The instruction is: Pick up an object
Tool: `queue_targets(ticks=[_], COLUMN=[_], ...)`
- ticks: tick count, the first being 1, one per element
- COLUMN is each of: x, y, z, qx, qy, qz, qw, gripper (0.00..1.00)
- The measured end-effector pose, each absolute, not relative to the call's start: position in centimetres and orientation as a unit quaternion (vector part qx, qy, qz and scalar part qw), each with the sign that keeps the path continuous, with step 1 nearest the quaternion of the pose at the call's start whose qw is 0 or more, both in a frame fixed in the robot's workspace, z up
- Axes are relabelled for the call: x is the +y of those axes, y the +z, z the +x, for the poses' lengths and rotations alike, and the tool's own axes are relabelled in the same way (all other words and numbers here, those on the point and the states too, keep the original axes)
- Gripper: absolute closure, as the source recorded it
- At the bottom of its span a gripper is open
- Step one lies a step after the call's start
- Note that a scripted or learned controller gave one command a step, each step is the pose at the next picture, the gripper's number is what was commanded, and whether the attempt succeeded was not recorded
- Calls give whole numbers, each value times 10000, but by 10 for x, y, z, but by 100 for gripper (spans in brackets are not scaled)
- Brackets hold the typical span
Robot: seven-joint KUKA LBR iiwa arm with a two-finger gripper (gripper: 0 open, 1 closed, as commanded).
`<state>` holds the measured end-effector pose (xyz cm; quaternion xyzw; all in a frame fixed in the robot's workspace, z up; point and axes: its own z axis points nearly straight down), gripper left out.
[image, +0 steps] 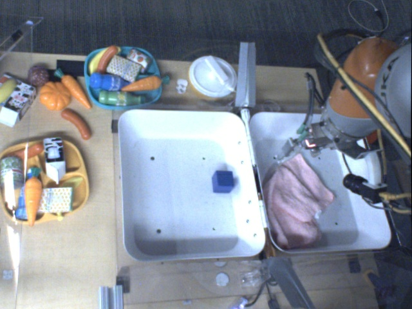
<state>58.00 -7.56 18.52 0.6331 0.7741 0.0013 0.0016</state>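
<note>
**Gripper low over the right bin, above a pink cloth**

While the arm (360,102) reaches in from the right, its gripper (297,144) sits low in the right bin (360,234), just above the upper edge of a crumpled pink cloth (295,201). Whether it is grasping or released cannot be told, nor whether it touches the cloth. That cloth fills the bin's left half. Well apart, in the left bin (161,172), a small blue cube (223,181) lies alone, right of centre.

Beyond the bins, a white lidded tub (212,76) stands on the bench. Left of it, a blue bowl (122,77) holds toy food: a carrot, a banana, small patterned boxes. A yellow tray (42,180) at far left holds more, including another carrot. A toy pumpkin (53,95) and sausage (76,123) lie loose between them. Any printing on the boxes is too small to read.
</note>
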Motion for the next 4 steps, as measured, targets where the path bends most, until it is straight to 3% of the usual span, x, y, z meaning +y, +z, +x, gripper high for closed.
queue_targets(ticks=[1, 2, 3, 4], x=[-101, -78, -111, -153], y=[89, 186, 101, 90], z=[609, 612, 591, 545], qx=[7724, 7645, 7964, 7987], qy=[31, 16, 4, 31], qz=[6351, 6446, 6047, 6017], qw=[55, 23, 7, 66], gripper=[0, 0, 0, 0])
